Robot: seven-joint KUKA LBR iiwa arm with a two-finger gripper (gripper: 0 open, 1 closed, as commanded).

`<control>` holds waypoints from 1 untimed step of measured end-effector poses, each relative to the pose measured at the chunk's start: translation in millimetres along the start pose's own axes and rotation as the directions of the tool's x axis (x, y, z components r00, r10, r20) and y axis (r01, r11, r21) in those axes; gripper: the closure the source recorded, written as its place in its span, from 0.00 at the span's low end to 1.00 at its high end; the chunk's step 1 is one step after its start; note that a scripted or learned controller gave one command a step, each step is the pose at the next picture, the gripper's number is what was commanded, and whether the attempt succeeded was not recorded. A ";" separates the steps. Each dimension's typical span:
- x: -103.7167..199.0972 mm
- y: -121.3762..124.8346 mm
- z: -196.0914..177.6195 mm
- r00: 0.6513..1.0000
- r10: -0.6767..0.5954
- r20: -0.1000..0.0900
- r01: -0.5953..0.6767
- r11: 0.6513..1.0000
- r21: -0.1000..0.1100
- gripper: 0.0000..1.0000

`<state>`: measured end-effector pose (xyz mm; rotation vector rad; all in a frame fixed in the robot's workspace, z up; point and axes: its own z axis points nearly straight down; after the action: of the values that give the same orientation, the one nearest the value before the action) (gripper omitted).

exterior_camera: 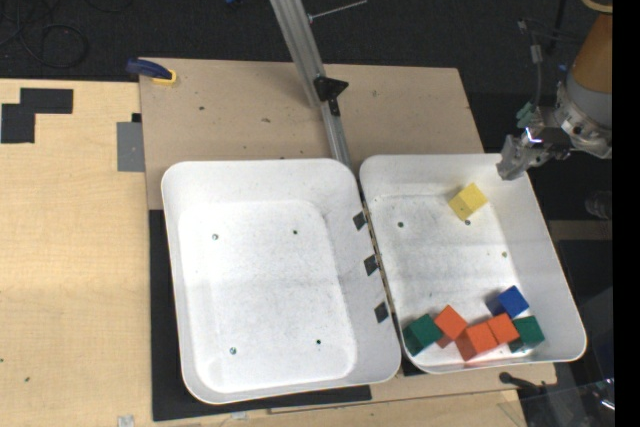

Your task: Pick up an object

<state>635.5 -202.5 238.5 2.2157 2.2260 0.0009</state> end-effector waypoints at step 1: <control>46.3 -0.5 10.2 1.000 0.002 -0.003 -0.001 1.000 0.005 1.00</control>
<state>634.8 -156.2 228.3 2.2212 2.2281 -0.0011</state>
